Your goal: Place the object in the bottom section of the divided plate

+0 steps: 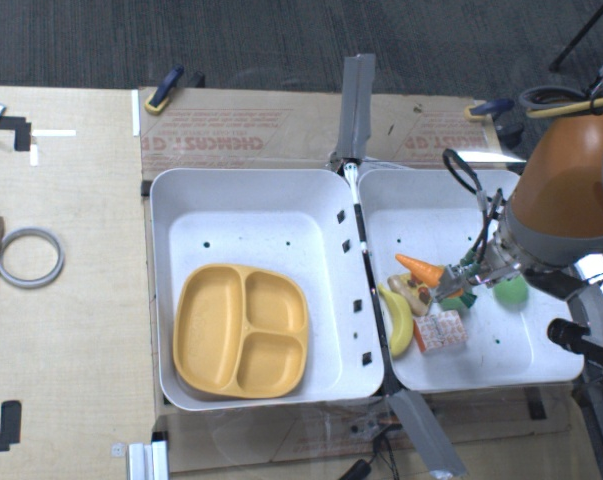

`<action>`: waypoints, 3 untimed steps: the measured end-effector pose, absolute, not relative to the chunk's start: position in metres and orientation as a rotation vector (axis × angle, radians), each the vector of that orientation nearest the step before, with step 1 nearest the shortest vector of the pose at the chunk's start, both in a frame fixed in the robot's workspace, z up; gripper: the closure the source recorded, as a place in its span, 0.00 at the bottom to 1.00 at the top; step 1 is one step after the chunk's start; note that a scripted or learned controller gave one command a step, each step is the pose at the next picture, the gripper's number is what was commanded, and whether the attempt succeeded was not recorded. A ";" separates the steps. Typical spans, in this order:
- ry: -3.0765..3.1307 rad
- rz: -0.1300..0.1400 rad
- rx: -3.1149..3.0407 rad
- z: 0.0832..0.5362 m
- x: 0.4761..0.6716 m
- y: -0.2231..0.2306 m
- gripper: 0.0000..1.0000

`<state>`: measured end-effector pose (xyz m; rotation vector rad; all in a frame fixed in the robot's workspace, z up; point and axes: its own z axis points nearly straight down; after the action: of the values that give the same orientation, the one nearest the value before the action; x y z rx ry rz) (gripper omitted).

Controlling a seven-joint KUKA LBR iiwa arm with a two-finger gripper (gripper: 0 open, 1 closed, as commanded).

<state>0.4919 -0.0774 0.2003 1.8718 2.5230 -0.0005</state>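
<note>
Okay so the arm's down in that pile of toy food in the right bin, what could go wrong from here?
The gripper sits low among a tight cluster: carrot, banana, small box. It could catch two items, or nudge them apart and miss.

The divided plate lies in the other bin, past the raised rim between them. A weak grip might drop its load on the way.

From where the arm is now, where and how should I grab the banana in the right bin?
Grip the banana across its narrow width near the middle, coming straight down. It lies flat along the bin's left wall, curving lengthwise; its upper end sits against other toys, so the lower half looks freer. The wall may crowd one finger.
</note>
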 end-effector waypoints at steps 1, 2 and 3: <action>2.474 -0.004 1.935 0.286 0.564 -0.057 1.00; 2.588 -0.004 1.783 0.190 0.581 0.019 1.00; 2.741 -0.002 1.533 0.191 0.608 0.092 1.00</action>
<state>0.6082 0.0920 0.1910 1.5328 2.7412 -0.0018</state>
